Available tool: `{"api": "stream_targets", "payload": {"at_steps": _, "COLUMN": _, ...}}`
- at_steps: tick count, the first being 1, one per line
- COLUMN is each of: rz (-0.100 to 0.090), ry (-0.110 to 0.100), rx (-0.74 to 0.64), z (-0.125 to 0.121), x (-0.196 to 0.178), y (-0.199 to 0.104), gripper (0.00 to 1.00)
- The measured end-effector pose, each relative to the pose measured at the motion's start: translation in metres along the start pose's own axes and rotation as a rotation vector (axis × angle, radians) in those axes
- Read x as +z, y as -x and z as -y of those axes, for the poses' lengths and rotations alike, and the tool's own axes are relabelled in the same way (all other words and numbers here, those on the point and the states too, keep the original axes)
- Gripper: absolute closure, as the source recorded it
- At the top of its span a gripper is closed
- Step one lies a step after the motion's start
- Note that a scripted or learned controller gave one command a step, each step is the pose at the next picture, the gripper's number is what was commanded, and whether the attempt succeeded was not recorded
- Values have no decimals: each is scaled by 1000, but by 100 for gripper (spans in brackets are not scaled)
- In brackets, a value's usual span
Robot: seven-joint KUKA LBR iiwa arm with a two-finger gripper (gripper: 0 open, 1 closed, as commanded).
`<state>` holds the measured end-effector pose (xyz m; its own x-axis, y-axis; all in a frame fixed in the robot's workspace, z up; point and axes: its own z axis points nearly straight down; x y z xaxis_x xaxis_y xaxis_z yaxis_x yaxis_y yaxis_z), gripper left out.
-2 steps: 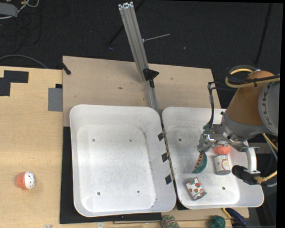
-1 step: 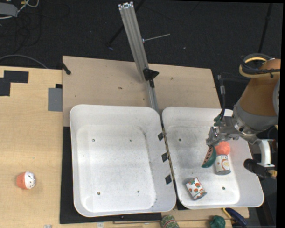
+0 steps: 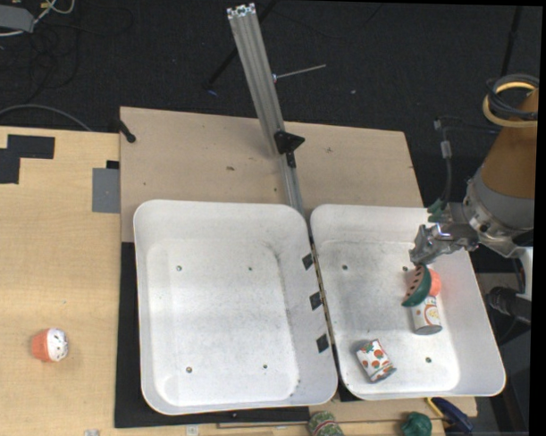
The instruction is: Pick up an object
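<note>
The right bin [image 3: 362, 234] holds a cluster of toys near its right side: a watermelon slice [image 3: 417, 286] with a green rind, a small orange piece [image 3: 433, 283] behind it, and a little can [image 3: 427, 317] just below. Toward the bin's front lies a small white carton with red fruit prints [image 3: 373, 360]. My gripper [image 3: 425, 248] hangs at the arm's end just above and behind the watermelon slice. Nothing is visibly held in it.
The left bin [image 3: 147, 226] sits beside the right one, and black clips [image 3: 315, 299] mark the seam between them. A slanted aluminium rail [image 3: 264, 87] rises behind the bins. On the bench outside are an orange-and-white ball [image 3: 49, 345], a can [image 3: 324, 429] and a green toy [image 3: 416, 427].
</note>
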<state>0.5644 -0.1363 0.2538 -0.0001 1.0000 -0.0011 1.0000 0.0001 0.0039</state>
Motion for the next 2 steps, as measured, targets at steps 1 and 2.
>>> {"api": "stream_targets", "payload": {"at_steps": 1, "rz": -4, "ry": -8, "rx": -5, "z": -6, "x": 8, "y": -62, "gripper": 100}}
{"api": "stream_targets", "payload": {"at_steps": 2, "rz": -4, "ry": -9, "rx": -4, "z": -6, "x": 18, "y": -108, "gripper": 100}}
